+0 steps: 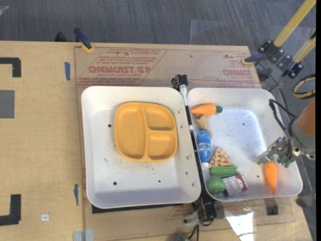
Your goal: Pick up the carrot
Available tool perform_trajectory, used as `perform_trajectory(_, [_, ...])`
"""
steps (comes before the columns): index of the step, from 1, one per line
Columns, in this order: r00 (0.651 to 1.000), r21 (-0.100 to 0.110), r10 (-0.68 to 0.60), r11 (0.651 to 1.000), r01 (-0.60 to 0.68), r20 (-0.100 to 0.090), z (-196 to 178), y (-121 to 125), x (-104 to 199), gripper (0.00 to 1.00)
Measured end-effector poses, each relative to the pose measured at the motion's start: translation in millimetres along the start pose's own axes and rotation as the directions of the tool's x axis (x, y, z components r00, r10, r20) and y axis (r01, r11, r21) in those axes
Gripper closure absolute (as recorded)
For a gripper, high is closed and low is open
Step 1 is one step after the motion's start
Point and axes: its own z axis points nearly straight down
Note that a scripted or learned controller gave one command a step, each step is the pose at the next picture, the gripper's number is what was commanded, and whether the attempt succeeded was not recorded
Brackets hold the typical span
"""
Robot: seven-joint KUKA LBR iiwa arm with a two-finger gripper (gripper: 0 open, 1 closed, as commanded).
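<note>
Far left of the gripper, in the other bin: yellow divided plate [146,131]. Closer, across the right bin [249,95]: one carrot [204,109] with green top, well apart from the gripper; blue bottle [204,146]; green pepper [216,184]. Second carrot [271,176] directly below the gripper [275,155], touching or nearly so. Gripper opening impossible to tell; grasp unconfirmed. Judged stage: approach made at the second carrot; secure closure and lift not yet shown.
</note>
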Motion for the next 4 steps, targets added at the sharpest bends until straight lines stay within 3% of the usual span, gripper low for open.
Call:
perform_trajectory(1, [0.95, 0.02, 0.312, 0.95, -0.312, -0.011, -26, 30, 55, 1.0])
perform_trajectory(2, [0.949, 0.022, 0.314, 0.949, -0.314, -0.011, -26, 29, 54, 0.0])
perform_trajectory(3, [0.996, -0.003, -0.087, 0.996, 0.087, -0.013, 6, 30, 43, 0.0])
perform_trajectory(4, [0.965, -0.004, -0.264, 0.965, 0.264, 0.001, 6, -4, 0, 0.0])
